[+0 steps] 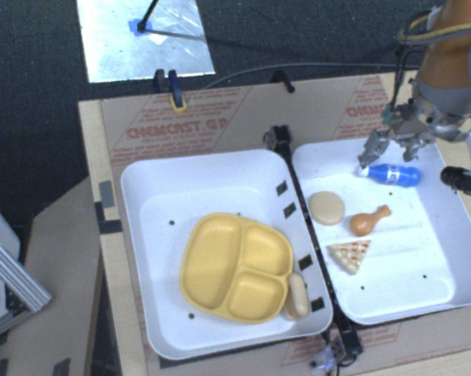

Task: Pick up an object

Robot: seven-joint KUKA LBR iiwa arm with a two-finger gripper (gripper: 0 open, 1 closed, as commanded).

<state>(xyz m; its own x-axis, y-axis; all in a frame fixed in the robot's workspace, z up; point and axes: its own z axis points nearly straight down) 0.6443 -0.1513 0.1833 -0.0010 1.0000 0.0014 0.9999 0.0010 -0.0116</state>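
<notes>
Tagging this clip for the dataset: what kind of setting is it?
Likely a robotics lab pick-and-place bench: a grey-and-orange arm's gripper over two white bins, toy items such as a blue bottle and yellow divided plate, plus a clamped board and loose cabling.

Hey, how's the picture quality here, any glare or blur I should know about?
Camera view: the shiny sheet at the top glares, the white bins look bright but not blown out, the hand above the blue bottle is slightly soft, and the yellow tray is sharp.

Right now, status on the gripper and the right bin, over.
Gripper open, just above the blue bottle, nothing held. Round cookie, drumstick, pizza slice lie apart in the right bin. Path clear.
</notes>
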